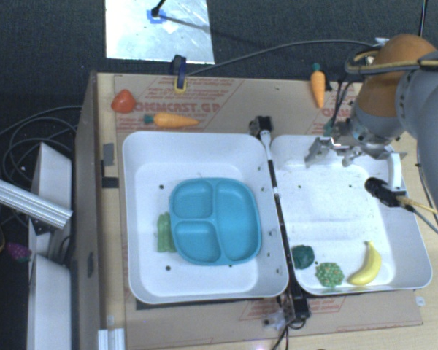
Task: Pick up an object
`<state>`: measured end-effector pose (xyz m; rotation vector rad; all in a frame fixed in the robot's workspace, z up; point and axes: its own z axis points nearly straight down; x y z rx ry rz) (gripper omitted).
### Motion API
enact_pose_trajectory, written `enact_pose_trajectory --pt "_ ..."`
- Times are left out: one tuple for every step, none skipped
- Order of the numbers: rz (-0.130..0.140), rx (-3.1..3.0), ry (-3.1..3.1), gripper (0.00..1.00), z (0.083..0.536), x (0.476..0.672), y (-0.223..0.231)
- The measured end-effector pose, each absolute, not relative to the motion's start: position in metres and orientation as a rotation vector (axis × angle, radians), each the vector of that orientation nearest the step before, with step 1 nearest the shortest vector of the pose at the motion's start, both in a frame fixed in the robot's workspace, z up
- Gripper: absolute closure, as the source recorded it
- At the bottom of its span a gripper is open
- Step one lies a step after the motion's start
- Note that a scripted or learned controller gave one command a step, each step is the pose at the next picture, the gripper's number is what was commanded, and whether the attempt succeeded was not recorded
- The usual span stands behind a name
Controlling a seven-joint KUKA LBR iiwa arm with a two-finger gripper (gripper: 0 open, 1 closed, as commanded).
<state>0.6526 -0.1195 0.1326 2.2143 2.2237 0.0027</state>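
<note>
Left bin [142, 195]: my blue sectioned plastic plate [214, 221] inside.
Right bin [401, 228]: yellow toy banana [368, 264], green knobbly broccoli piece [330, 274] along near edge.

Arm [416, 100] reaching in from right, fingers [315, 150] spread.

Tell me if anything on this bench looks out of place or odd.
Three toy vegetables lie outside the bins on the brown board behind them: a tomato and a carrot at the back left, another carrot at the back right. A green piece is wedged beside the blue divided plate. Nothing looks spilled or damaged.
</note>
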Motion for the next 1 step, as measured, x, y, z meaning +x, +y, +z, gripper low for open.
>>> enact_pose_trajectory --pt "0.004 2.208 2.227 1.00 0.1437 0.6536 -0.1193"
